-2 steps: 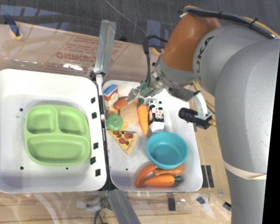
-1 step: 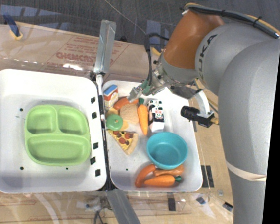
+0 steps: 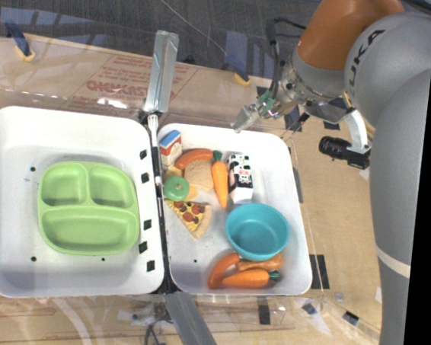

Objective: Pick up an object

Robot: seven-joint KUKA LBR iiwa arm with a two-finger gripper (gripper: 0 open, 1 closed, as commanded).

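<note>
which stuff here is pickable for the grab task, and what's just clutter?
Job items, all in the right bin:
teal bowl
carrot
pizza slice
milk carton
hot dog
second carrot beside the bowl
gripper above the bin's far rim

Just lying about:
green divided plate in the left bin

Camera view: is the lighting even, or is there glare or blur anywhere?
Camera view: fairly even light; soft shadows inside the white bins; glare streaks on the clear plastic sheet behind them; the gripper looks slightly blurred; the toys look reasonably sharp.
</note>
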